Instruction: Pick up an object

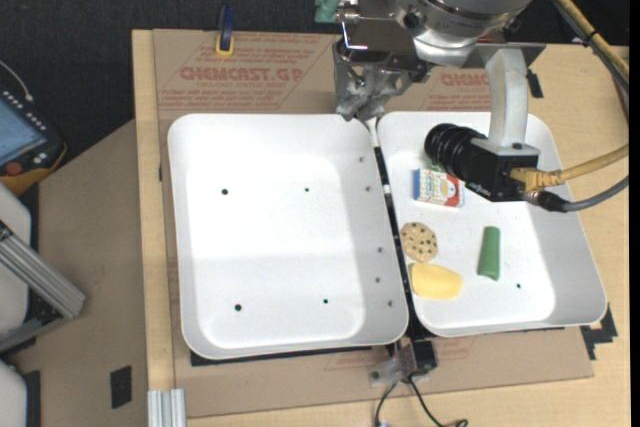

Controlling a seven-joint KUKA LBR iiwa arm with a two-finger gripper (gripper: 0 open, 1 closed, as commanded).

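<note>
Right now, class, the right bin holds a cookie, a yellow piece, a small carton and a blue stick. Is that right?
Not quite. The stick is green, not blue, as the camera view shows. The rest stands: the right bin holds the cookie, the yellow piece and the small carton.
</note>
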